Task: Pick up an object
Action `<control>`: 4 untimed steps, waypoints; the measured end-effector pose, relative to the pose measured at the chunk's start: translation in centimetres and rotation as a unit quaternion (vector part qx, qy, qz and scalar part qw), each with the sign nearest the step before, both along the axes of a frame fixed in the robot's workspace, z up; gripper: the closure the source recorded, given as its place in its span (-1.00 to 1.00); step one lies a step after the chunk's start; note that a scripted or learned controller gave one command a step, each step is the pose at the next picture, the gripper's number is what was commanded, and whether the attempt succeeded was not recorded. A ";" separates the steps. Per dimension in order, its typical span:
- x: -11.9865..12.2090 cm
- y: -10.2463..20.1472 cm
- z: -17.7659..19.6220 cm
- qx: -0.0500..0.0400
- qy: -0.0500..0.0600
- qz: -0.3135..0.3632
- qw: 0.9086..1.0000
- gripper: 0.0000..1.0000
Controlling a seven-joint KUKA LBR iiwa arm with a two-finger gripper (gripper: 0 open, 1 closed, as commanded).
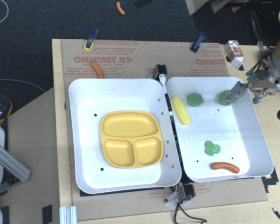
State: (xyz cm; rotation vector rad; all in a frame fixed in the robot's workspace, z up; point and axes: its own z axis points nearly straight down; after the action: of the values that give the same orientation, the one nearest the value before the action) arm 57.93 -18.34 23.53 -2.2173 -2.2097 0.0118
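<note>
The right bin [252,125] holds a yellow corn cob [181,109], a round green vegetable [194,99], a small leafy green piece [212,148] and an orange sausage [225,167]. Another green object [223,97] lies near the bin's far right wall. My gripper [234,94] reaches in from the right and sits low, right beside this green object and touching or nearly touching it. Whether the object is between the gripper's tips is hidden.
The left bin [84,125] bears a yellow three-compartment plate [130,138]. An orange sausage [97,69] lies on the cardboard behind the left bin, and another [120,8] is on the dark floor. Clamps [89,40] [198,42] grip the board's far edge.
</note>
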 end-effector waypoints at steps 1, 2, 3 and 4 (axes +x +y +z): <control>0.3 0.1 0.8 -0.001 -0.007 0.002 1.000 -1.00; 0.4 0.4 -5.4 -0.001 -0.004 0.002 1.000 -1.00; 0.6 0.8 -9.8 0.000 -0.004 0.002 1.000 -1.00; 0.5 0.9 -15.0 0.000 -0.004 0.002 1.000 -1.00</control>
State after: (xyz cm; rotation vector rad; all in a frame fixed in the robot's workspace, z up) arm 58.46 -17.47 8.52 -2.2176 -2.2188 0.0031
